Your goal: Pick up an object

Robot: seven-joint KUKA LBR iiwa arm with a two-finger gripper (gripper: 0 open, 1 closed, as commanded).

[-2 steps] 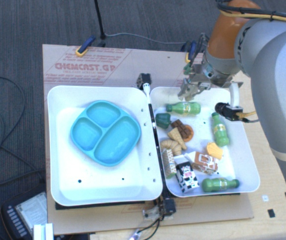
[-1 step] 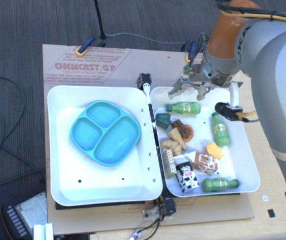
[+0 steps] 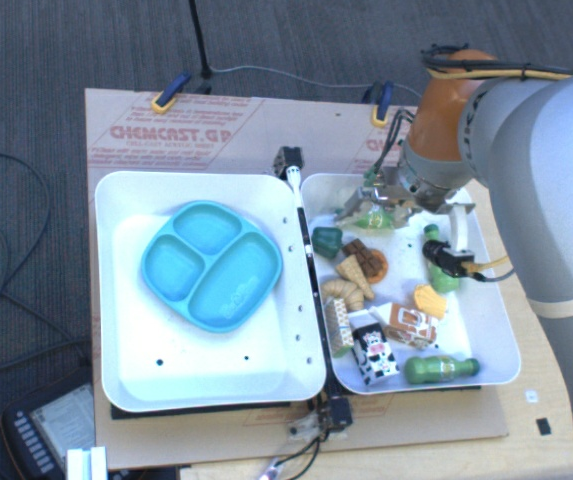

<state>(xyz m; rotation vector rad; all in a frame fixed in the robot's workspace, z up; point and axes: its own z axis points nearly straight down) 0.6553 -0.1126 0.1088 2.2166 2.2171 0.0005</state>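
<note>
1. Left bin (image 3: 126,368): holds a blue divided plate (image 3: 212,264), lying flat, slightly left of the bin's centre.
2. Right bin (image 3: 501,353): crowded with small toys. A dark green piece (image 3: 325,238) lies by the left wall, a brown pretzel-like piece (image 3: 366,260) just right of it, a cream croissant shape (image 3: 344,290) below.
3. Lower in the same bin: a black-and-white carton (image 3: 373,353), an orange-and-white box (image 3: 411,325), a green bottle (image 3: 441,369) lying on its side near the front wall, and a yellow wedge (image 3: 430,301).
4. Gripper (image 3: 378,206): low over the back of the right bin, beside a green item; cannot tell whether the jaws are spread or pinching anything.
</note>
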